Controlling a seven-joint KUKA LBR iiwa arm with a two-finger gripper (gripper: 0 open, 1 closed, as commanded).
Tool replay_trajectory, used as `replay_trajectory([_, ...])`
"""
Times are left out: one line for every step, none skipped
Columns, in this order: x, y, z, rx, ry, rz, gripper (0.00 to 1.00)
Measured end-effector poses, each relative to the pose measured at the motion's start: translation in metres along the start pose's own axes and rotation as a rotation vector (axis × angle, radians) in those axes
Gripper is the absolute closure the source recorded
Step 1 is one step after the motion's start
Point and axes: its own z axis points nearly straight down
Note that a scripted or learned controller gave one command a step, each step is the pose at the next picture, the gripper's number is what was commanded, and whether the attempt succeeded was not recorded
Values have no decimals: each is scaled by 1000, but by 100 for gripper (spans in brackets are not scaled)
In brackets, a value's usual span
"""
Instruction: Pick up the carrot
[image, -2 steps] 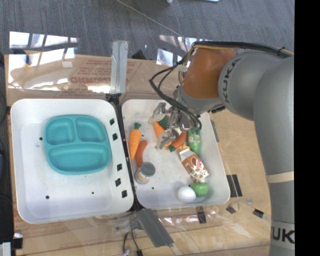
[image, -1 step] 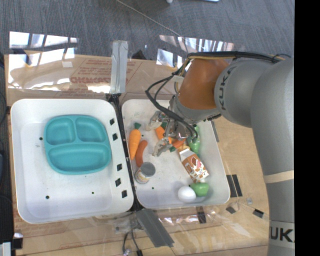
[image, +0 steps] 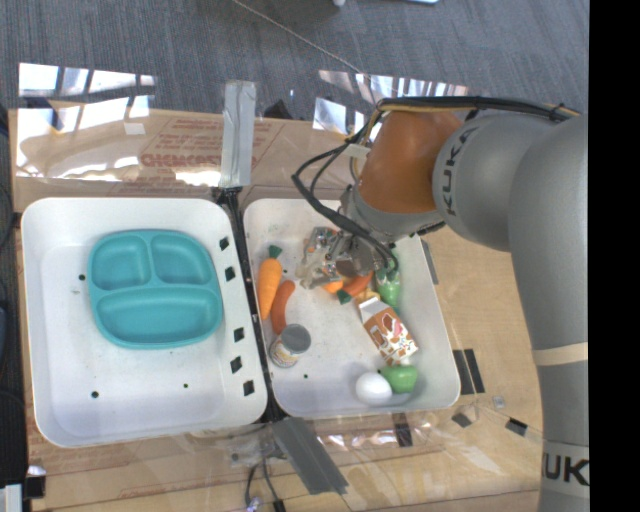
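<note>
Two bins: left bin (image: 50, 330) holds a teal plate (image: 155, 288), right bin (image: 330, 385) the carrot (image: 269, 283); end effector (image: 335, 255) state unclear.

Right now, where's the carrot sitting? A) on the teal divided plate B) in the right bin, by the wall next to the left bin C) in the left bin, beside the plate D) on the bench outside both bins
B: the carrot lies in the right bin, close to the wall shared with the left bin, while the teal plate sits alone in that left bin.
</note>
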Motion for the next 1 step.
replay_trajectory([45, 30, -116, 2, -7, -153, 100])
